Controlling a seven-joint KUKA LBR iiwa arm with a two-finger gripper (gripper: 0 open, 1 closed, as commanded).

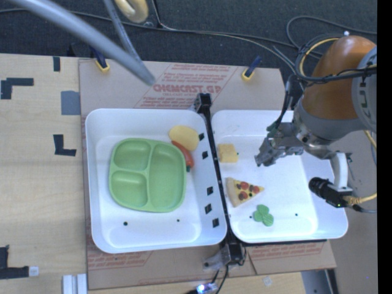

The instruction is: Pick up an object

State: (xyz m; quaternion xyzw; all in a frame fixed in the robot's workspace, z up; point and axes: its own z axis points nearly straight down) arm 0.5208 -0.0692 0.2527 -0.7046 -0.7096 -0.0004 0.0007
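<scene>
Lying flat in the right bin (303, 192) near the left wall, about midway along it – a toy pizza slice (244, 190), long axis running across the bin from left wall toward right wall, broad crust end next to the left wall, tip pointing toward the right wall and tilted very slightly toward the far edge. Just beyond it toward the far edge, close against the same left wall, a small pale yellow block (228, 153), squarish, no clear long axis, apart from the slice. Nearer the front edge, a small green leafy piece (264, 215), apart from the slice's tip. Reaching in from the right over the far-right part of that bin, the grey arm (334, 84) with its orange band, wrist bent downward and angled toward the left wall. Hanging over the bin's far middle, the dark gripper (267, 156), pointing down and leftward, near the yellow block but not touching it, beyond the pizza tip. Grip state – cannot tell; nothing seen held. In the left bin (101, 225), a green divided plate (147, 174) at the centre, with a yellow rounded piece (184, 137) and a red piece (184, 154) beside its far-right corner, near the right wall.
</scene>
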